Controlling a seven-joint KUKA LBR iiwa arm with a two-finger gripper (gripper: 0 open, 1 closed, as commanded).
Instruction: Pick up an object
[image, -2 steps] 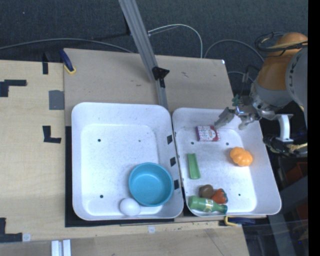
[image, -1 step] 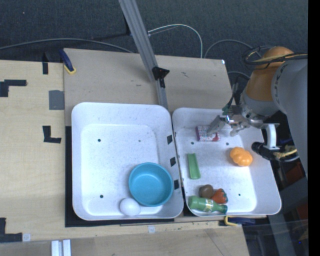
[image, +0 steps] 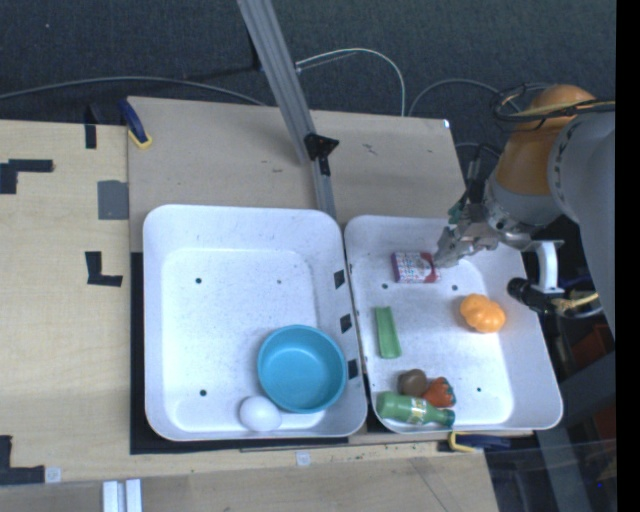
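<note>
Camera view, looking down at a slant on 2 bins side by side.

Progress: I'd judge the pick as not done yet. Nothing is lifted; every item I can see lies on a bin floor. My claw (image: 447, 247) is low in the right bin (image: 520, 385), near its back edge, tips right at the right side of the small pink and white packet (image: 412, 267). Looks like touching or just beside it, can't say which. Whether the tips are spread or closed, I can't tell: too small and dark at this angle. I don't see the packet between them, so I won't claim a hold. Left to do, as I read it: get a firm grip, then lift clear.

Other stuff in the right bin: orange fruit (image: 483, 313) toward the right wall, green block (image: 386, 332) near the left wall, brown lump (image: 412, 381) w/ a red bit (image: 438, 390) beside it, green bottle (image: 414, 409) lying along the front edge. Left bin (image: 180, 290): blue bowl (image: 301, 367) at the front right, white ball (image: 259, 412) just beside it at the front.

Pose: my arm comes in from the right, orange band (image: 535, 150) up above the bin's back right corner, wrist angled down and left toward the packet. The packet seems my likely target, being the nearest thing.
</note>
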